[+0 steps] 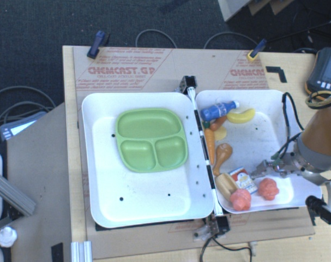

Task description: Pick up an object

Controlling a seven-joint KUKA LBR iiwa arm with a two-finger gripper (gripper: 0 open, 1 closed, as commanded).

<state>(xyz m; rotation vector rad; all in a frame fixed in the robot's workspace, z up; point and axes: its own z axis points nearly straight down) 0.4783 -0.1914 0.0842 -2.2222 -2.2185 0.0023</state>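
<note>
Arm first: it comes in from the right, bent low over the right bin (280, 100), its grey and orange bulk cut off at the frame's edge so that little more than the wrist is on show. The gripper (265, 170) reaches toward the bin's near corner, its thin metal fingers slightly spread, with nothing between them that I can make out (the tips are small and blur against the white floor). Just beyond the tips lie a small red-and-white packet (243, 178), a red lumpy fruit (268, 188) and a pink one (240, 199), with a bread roll (226, 184) beside them. Along the bin's left wall sit a carrot (209, 142), a brown drumstick shape (222, 156), a blue bottle (218, 111) and a banana (241, 115). The left bin (100, 162) holds a green divided plate (151, 139).
</note>
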